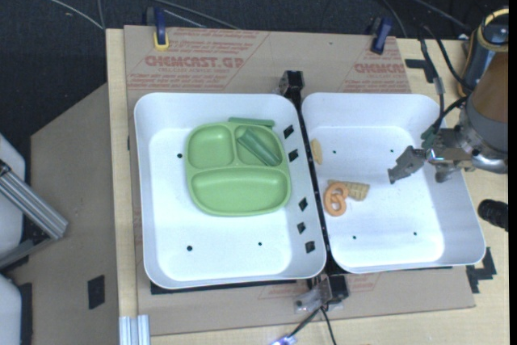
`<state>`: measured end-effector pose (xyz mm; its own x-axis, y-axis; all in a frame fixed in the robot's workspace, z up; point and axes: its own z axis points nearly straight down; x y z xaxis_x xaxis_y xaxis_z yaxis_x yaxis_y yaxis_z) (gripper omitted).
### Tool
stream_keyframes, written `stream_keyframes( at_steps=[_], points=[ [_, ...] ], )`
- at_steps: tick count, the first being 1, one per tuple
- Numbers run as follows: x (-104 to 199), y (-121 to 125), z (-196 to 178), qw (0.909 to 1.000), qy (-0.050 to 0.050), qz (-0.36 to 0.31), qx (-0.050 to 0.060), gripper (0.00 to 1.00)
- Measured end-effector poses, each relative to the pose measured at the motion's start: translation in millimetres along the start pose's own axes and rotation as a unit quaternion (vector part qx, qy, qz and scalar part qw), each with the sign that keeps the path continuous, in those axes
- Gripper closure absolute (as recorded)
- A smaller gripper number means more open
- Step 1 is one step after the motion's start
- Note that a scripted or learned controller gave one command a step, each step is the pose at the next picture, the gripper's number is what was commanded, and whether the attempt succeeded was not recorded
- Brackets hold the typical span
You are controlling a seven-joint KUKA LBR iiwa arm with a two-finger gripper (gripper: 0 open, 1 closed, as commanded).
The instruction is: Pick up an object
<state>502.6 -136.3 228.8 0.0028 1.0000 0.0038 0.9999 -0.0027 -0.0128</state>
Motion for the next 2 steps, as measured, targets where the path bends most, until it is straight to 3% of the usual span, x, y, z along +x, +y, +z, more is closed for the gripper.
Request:
stream_keyframes(
  at_steps=[1, 2],
  points=[
    [0, 2, -5, 1.0, -0.001, -0.002, -0.006, 0.0],
    [-2, 5, 57, 1.0, 0.0, -0.001, -0.003, 0.0]
  ],
)
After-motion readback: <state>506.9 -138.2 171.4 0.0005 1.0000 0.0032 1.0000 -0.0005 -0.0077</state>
